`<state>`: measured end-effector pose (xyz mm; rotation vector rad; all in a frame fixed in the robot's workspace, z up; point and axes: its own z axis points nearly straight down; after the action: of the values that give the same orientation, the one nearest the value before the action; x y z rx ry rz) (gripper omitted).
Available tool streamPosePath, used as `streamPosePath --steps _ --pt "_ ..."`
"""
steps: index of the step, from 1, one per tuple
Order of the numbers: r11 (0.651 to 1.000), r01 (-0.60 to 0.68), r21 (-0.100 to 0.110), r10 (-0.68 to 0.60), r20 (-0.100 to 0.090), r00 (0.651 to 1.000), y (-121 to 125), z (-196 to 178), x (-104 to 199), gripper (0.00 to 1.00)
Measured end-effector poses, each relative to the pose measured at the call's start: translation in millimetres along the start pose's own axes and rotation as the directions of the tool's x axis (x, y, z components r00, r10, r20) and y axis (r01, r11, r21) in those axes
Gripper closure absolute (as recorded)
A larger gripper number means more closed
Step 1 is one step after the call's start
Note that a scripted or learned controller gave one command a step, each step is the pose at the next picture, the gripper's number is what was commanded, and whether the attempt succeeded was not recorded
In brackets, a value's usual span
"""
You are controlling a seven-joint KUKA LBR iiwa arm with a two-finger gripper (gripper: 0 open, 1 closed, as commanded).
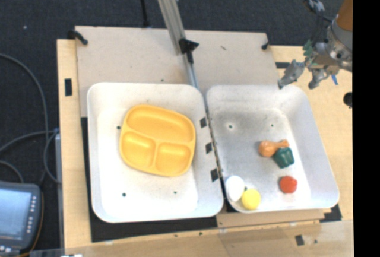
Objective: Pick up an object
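Two shallow white bins are seen side by side on the bench [70, 149], the left bin [101, 202] and the right bin [309, 113] meeting along a central seam. A yellow divided plate [158, 139] is laid in the left bin, slightly toward that bin's far half and turned a little askew to its walls.

Five small things are gathered in the near half of the right bin. An orange piece [268, 147] and a green pepper-shaped piece [284, 157] are found touching, just right of the bin's middle. A red piece [288, 184] lies nearer the near right corner, apart from them. A white egg-shaped piece [234, 187] and a yellow ball [250, 199] are pressed together against the near left corner, by the seam.

The arm is held beyond the far right corner of the right bin, above the bench surface rather than over the bin floor. Its orange band [345, 9] is seen at the right edge, and the gripper [304, 73] is carried below it, pointed toward the bench, well apart from every piece in the bin. Two metal fingers [289, 76] are seen spread with a gap between them, so the gripper is taken to be parted, and nothing is seen between them. A slanted aluminium post [169, 6] is mounted at the far edge of the bench, above the seam.
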<state>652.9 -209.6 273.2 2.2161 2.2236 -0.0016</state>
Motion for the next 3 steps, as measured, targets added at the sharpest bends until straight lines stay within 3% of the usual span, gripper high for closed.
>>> streamPosePath --steps 1,3 --pt "1.0 0.001 0.0 -0.001 0.001 1.0 0.0 -0.1 0.0 0.0" --pt "1.0 0.004 0.003 -0.004 0.0 1.0 0.1 101.9 7.9 0.0"
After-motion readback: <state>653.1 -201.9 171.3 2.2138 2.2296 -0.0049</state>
